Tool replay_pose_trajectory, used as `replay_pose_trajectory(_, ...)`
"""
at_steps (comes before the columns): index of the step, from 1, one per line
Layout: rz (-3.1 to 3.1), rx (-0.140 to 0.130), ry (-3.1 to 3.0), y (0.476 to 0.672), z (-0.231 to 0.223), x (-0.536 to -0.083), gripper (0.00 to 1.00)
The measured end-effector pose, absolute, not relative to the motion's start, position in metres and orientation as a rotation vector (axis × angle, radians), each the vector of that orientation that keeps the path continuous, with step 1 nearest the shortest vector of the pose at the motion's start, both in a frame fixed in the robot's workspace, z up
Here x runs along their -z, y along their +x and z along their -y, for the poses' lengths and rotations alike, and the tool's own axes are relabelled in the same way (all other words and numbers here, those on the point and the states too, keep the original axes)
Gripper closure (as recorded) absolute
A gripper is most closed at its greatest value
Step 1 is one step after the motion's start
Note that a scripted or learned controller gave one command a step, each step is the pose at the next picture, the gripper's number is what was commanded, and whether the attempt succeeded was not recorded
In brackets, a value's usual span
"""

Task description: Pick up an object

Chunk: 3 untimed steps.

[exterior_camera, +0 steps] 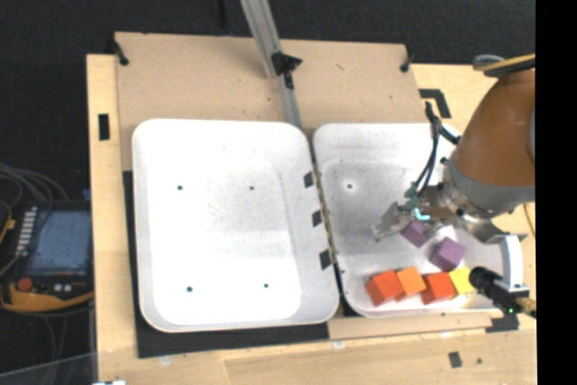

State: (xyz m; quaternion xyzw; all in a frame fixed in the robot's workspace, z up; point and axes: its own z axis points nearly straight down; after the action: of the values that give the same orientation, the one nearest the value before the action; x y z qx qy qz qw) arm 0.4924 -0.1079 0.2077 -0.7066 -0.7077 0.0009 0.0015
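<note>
Two white bins sit side by side on my counter, and the blocks all lie in the right bin (361, 149). I see the end effector (410, 221) low over that bin's middle, right at a purple block (414, 234), though I cannot tell whether it grips it. Toward the bin's near wall from there lie a second purple block (446, 252), three orange blocks (410, 284) and a yellow block (463, 280).
</note>
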Motion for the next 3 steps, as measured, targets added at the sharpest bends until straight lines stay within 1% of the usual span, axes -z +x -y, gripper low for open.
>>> replay_pose_trajectory(1,2.22,0.003,-2.225,0.493,0.108,-0.21,0.0)
replay_pose_trajectory(2,2.216,-0.007,-2.222,0.495,0.107,-0.147,0.0)
replay_pose_trajectory(3,2.221,0.0,-2.227,0.496,0.109,-0.097,0.0)
